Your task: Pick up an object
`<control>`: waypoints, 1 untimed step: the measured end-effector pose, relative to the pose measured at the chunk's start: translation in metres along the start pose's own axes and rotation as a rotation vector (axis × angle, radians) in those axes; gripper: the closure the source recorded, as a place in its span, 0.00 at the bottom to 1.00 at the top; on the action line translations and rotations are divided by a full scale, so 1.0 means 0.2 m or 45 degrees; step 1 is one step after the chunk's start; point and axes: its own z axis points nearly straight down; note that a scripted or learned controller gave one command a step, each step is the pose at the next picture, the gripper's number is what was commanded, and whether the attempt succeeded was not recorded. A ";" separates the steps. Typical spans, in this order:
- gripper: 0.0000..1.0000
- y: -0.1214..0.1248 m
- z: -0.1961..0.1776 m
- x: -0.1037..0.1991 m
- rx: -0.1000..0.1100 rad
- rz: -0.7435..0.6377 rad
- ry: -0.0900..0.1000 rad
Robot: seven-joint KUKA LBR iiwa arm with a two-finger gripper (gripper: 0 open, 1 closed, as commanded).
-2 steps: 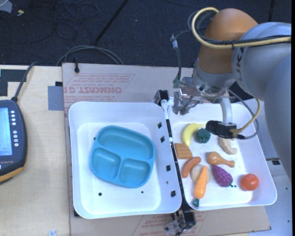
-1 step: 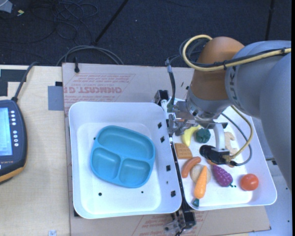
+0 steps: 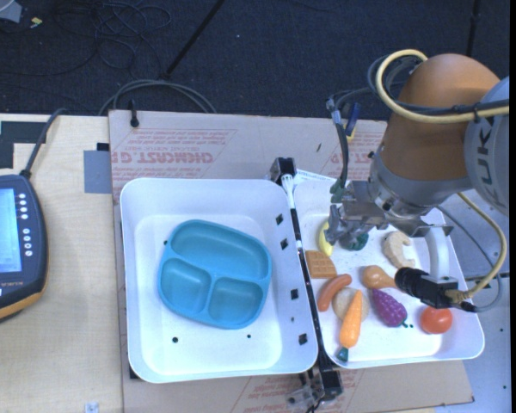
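While my gripper (image 3: 351,231) hangs low over the right bin's (image 3: 469,342) far left part, its state unclear, toy foods lie nearer: carrot (image 3: 352,318), grapes (image 3: 388,307), tomato (image 3: 436,319).

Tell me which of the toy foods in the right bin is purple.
The grape bunch, lying between the carrot and the tomato. The foods around it are orange, red, yellow or pale.

Two white bins sit side by side: the left bin (image 3: 146,222) carries one blue divided plate (image 3: 213,272). The right bin (image 3: 464,342) carries perhaps nine toy foods (image 3: 353,317), some hidden beneath the arm.
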 end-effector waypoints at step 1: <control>1.00 -0.28 -0.41 0.13 -0.004 -0.008 0.001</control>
